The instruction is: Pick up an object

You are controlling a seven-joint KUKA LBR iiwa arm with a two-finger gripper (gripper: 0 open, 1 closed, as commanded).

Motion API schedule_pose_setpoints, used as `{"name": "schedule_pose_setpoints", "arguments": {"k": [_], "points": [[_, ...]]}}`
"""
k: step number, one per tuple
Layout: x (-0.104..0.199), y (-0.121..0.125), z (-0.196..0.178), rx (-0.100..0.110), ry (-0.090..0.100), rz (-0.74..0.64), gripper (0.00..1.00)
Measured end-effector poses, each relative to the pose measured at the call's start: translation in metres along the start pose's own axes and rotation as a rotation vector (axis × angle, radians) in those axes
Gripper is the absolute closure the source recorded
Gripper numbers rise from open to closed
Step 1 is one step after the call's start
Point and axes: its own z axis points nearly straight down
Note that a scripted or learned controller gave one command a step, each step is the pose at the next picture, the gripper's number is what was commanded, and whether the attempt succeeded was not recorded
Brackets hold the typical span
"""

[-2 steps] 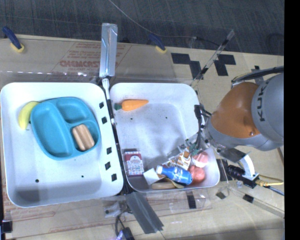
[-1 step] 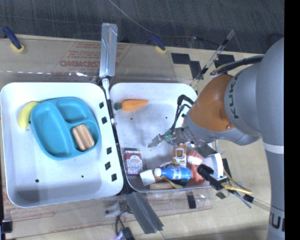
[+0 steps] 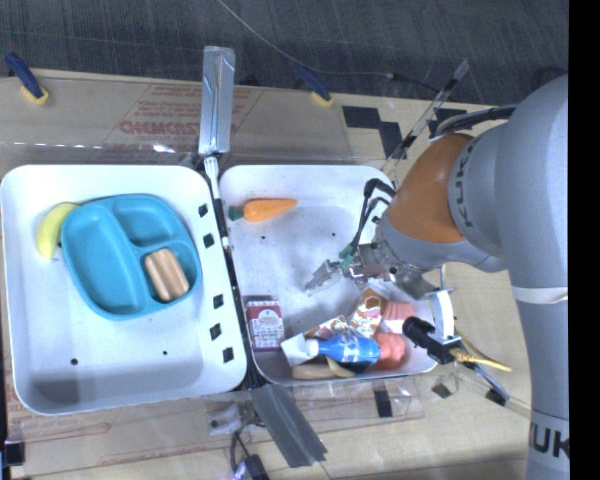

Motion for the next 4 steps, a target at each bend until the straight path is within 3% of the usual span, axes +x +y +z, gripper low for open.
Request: {"name": "schedule_pose_setpoints", "arguments": {"k": [1,2,3,4], "points": [[-0.033,0.018,-0.102,-0.003,-0.003,-0.250,0.00],[0.001,-0.026,-0.009,0.007,0.004,-0.318,0.00],[0.039,-0.053,0.008,-0.001,0.002,-0.001,0.00],[0.036,-0.047,-0.006,-0.017,-0.008,-0.003,1.00]]}}
